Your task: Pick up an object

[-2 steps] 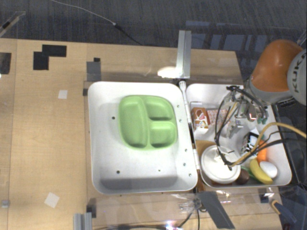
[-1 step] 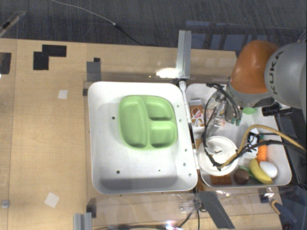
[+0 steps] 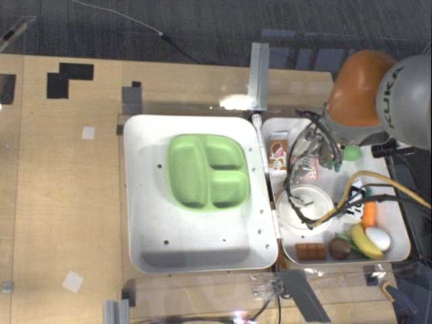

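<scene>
Nearest camera, at 5 o'clock of frame: right shallow white bin [image 3: 402, 252], holding yellow banana [image 3: 365, 242], white egg-shaped item [image 3: 378, 237], orange carrot-like piece [image 3: 368, 213], brown round item [image 3: 339, 248], brown chocolate-like bar [image 3: 310, 252], white round bowl [image 3: 305, 206]. All candidate objects resting in bin; none lifted; pick judged not yet done. Two-finger gripper [image 3: 316, 152] low at bin's 12 o'clock end, amid cables; jaw state cannot tell. Left white bin [image 3: 145, 248]: green sectioned plastic tray [image 3: 206, 171]. Beyond: tan wooden bench [image 3: 61, 201], dark carpet [image 3: 169, 12].
</scene>
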`<control>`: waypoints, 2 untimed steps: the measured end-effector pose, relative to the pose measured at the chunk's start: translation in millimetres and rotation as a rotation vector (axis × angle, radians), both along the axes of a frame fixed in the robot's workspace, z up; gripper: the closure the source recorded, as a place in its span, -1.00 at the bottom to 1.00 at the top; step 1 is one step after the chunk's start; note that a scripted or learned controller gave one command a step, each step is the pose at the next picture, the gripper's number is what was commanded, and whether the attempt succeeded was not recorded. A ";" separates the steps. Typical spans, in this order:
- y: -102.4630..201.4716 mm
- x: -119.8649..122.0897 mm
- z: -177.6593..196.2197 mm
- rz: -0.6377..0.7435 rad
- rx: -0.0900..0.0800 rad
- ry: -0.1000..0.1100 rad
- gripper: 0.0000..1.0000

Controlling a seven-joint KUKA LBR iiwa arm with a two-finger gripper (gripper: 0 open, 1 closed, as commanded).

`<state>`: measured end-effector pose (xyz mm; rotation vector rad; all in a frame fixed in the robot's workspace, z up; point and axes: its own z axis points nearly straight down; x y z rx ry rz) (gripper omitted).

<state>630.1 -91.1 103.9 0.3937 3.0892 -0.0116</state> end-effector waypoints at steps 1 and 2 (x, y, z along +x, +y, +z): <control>-5.2 -27.9 141.7 0.109 0.005 0.005 1.00; -4.0 -121.8 113.9 0.388 0.004 0.022 1.00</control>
